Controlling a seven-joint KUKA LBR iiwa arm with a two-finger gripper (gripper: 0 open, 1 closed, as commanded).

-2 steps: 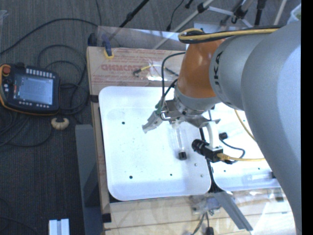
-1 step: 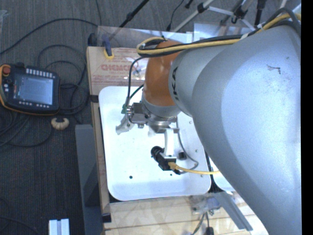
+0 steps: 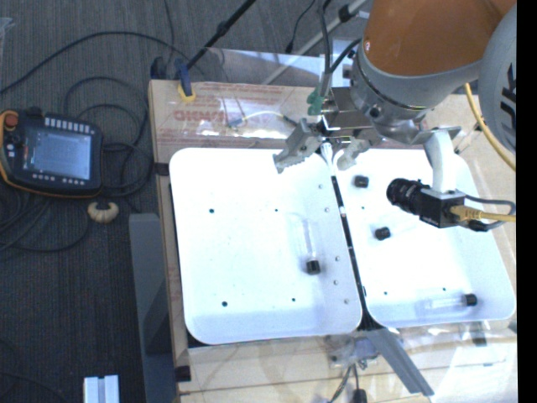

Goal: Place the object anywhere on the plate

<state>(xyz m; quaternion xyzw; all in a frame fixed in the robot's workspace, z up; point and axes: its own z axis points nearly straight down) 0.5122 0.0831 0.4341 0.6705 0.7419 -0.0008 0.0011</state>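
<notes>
Inside the shallow white left bin (image 3: pixel 226 250) lies a clear plastic tube with black cap (image 3: pixel 308 246), while the metal two-finger gripper (image 3: pixel 323 151) hangs wide open, holding nothing.

text: none legible | plastic bag (image 3: pixel 225 112): reddish print, perhaps lettering, too blurred to read
</notes>
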